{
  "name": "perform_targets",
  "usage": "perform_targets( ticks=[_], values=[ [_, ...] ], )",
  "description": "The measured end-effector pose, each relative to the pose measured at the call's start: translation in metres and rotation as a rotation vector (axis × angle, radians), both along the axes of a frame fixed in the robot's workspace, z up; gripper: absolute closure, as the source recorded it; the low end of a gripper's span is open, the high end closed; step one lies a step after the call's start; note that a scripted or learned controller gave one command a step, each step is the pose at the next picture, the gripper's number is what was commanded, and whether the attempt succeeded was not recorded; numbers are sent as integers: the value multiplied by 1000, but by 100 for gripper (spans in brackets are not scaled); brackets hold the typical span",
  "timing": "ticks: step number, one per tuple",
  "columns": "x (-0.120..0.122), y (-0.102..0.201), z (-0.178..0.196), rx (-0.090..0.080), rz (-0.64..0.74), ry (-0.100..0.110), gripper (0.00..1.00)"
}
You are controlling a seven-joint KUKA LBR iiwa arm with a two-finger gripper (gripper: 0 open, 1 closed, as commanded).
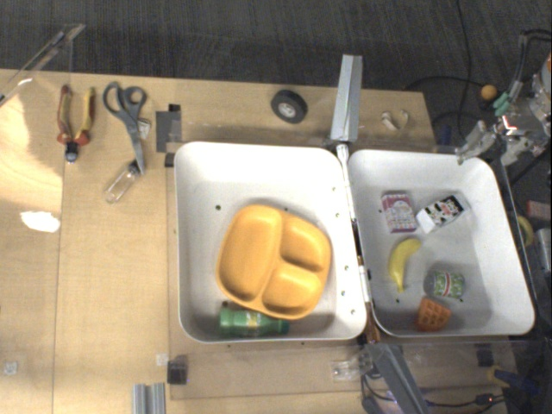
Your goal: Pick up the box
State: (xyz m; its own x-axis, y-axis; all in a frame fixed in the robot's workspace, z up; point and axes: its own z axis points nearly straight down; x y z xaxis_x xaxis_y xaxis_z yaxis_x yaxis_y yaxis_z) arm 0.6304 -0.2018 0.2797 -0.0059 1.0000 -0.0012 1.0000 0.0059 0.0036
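The wooden table (pixel 86 274) carries two white bins. The left bin (pixel 198 171) holds a yellow divided plate (pixel 274 260) whose lower edge overlaps a green bottle (pixel 250 322). The right bin (pixel 500 257) holds a banana (pixel 400 261), a green can (pixel 444 284), an orange waffle-like piece (pixel 433 315), a pink box (pixel 398 211) near its upper left, and just beside it a black-and-white carton (pixel 440 213). The gripper (pixel 509 132) hangs over the bin's upper right corner; whether it grasps anything I cannot tell.
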Motion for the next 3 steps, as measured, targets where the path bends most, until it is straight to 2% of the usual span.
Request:
perform_targets(
  ticks=[1,2,3],
  values=[
    [28,54,-182,-1,167,-4,0],
    [-16,111,-190,-6,271,-10,0],
    [-13,113,-178,-6,275,-18,100]
  ],
)
